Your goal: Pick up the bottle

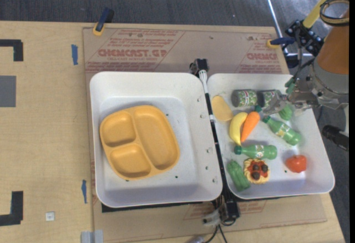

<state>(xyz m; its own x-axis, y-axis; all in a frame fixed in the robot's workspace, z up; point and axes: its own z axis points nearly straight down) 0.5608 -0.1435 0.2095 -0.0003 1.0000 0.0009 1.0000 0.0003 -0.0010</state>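
1. In the right bin (324,178), up near its far right corner, I have the gripper (280,104) hovering low, just beside the right end of the dark bottle (255,97) that lies on its side along the far wall.
2. From this slant I cannot tell how wide the jaws stand, nor whether anything sits between them; the metal blurs into the clutter, so I claim no hold.
3. I judge this to be the approach-and-close step: the gripper is at the bottles but no bottle is lifted clear.
4. The next move, as I read it, calls for settling on one bottle, squaring the jaws across its narrow body, closing, then lifting straight up so the neighbours are not dragged along.
5. Bottles: I count three clearly. The dark one, a green bottle (284,131) lying slantwise near the right wall, and a green bottle with a label (256,151) lying lower down. A further green shape beneath the gripper may be a fourth; too hidden to say.
6. Other toys in that bin: one banana (238,128), one carrot (250,123) touching it, one tomato (296,163), one pale yellow chip (221,108), one small pizza piece (258,170), one green vegetable (238,175).
7. The left bin (105,89) holds one yellow divided plate (139,140).
8. Two bins in all on the counter (44,120).
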